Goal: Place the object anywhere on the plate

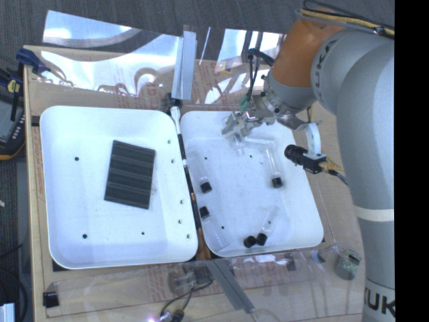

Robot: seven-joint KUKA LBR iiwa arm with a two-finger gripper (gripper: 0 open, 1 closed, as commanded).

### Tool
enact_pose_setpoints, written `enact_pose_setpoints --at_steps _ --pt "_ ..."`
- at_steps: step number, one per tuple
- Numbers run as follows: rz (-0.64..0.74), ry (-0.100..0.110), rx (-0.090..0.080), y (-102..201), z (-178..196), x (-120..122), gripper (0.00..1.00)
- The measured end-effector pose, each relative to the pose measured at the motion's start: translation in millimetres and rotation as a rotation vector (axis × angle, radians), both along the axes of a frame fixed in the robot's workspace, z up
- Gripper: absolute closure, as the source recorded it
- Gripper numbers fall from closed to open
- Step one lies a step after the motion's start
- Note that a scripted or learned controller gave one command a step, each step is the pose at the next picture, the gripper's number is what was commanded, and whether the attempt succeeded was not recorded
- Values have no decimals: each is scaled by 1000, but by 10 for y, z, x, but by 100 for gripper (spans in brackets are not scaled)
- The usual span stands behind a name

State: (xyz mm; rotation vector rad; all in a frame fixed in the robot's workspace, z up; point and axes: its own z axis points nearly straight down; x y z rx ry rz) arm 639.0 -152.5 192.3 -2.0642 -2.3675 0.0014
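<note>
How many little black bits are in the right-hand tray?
5 black bits: two near the tray's left wall, one mid-right, two by the front edge. The gripper may hide more.

Ribbed dark plate [131, 174] flat, left bin [67, 213]; capped vials [272, 165], right bin [298, 210].

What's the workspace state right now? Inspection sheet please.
surface: bench bearing two white bins side by side, left bin and right bin.
job's things: dark ribbed plate flat in the left bin; small clear vials with black caps scattered in the right bin, none on the plate.
clutter: nothing seen.
grippers: gripper over the right bin's far end; whether it holds anything cannot be told.
cables: thin cable down the wrist; loose wire at the bench's front edge.
surroundings: reflective sheet behind the bins; yellow-black device at the left edge.
</note>
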Motion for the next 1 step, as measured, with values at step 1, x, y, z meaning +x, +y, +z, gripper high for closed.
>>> enact_pose_setpoints --at_steps 1 --pt "58 -2 0 252 44 181 100"
